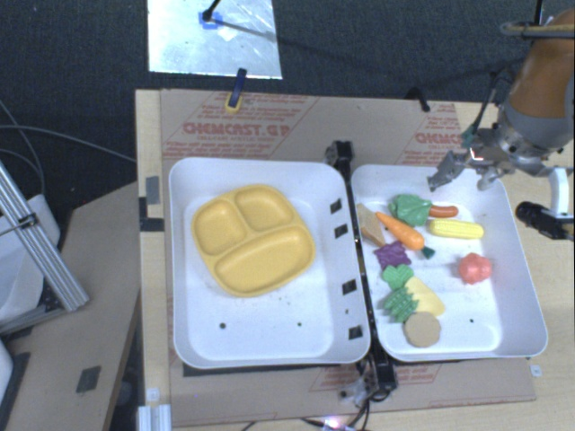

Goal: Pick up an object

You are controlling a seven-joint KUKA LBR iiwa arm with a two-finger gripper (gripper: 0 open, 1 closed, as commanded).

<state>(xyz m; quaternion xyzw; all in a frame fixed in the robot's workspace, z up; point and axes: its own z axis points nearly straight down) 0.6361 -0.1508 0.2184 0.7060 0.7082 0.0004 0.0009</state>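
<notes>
We looked down at a slant on a bench carrying two shallow white bins side by side. The left bin held a yellow divided plate. The right bin held a scatter of toy foods.

The arm reached in from the right, and its gripper hung over the far edge of the right bin. We saw two fingers, spread apart with clear space between them, and nothing was held in that space.

Measured from the jaws, the nearest toys lay just in front and below: a green leafy vegetable, with a small red sausage touching its side, and a yellow corn cob just beyond. An orange carrot lay a little farther, slanting away to the jaws' left. A purple piece, a green-and-yellow piece and a tan disc sat well apart from the jaws toward the near rim. A red tomato-like toy lay alone, off to one side.

We judged the task barely begun. No toy was lifted or gripped; every one rested on the bin floor. Choosing a toy, lowering, closing and lifting all remained. The green vegetable or the sausage seemed the likeliest target, though we could not be sure.
</notes>
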